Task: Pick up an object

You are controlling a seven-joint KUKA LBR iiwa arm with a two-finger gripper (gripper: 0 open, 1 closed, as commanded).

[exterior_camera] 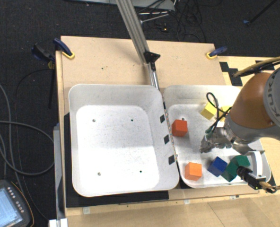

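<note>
Camera view | arm (256,110) lettered "KU" | tool (207,144) in right bin (187,94) | finger state: cannot tell

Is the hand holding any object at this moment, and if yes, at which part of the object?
It cannot be told. The hand hangs over the right bin, between the red-orange cube and the blue cube, with no object visible in it.

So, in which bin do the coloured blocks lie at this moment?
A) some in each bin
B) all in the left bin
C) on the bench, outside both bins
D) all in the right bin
D: the red-orange block, the orange block, the blue block, the green block and the yellow block all lie inside the right bin, where the gripper is too.
</note>
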